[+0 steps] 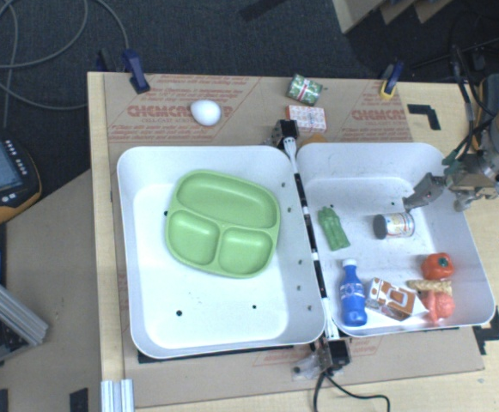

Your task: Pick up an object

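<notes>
Camera view, for you: left bin [146,256] w/ green divided plate [223,223]. Right bin [378,163] has blue bottle [351,294], green packet [332,228], carton [391,299], tomato [437,266], small can [394,225]. Gripper [425,191] hovers just right of can, fingers look apart, gripping nothing.

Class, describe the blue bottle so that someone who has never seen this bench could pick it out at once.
Start at the right-hand white bin, the one without the green divided plate. Along its near left side, by the wall between the bins, lies a small blue bottle with a white cap. Nothing else there is blue: the flat packet above it is green, the carton beside it brown.
</notes>
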Robot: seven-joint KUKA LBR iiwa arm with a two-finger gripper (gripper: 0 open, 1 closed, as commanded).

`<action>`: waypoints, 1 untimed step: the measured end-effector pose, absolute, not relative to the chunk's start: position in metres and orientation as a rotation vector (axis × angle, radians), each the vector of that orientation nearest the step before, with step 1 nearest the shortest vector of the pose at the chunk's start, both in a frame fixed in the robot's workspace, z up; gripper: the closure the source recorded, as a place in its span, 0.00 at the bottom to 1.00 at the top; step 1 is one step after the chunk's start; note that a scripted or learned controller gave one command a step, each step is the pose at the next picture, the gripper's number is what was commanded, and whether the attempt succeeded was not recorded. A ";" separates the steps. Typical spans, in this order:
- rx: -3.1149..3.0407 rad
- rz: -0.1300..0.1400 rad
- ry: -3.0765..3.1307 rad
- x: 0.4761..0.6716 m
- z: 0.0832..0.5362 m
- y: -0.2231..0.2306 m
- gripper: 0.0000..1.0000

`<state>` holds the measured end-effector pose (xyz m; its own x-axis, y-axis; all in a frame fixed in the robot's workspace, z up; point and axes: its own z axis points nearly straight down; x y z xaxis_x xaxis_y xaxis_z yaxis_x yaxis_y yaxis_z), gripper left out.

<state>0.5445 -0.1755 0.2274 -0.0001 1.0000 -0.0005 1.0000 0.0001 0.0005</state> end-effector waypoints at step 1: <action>2.222 -0.001 2.225 0.578 0.149 -0.119 0.00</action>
<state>0.5783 -0.1186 0.1494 -0.0013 1.0000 0.0013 1.0000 0.0013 -0.0024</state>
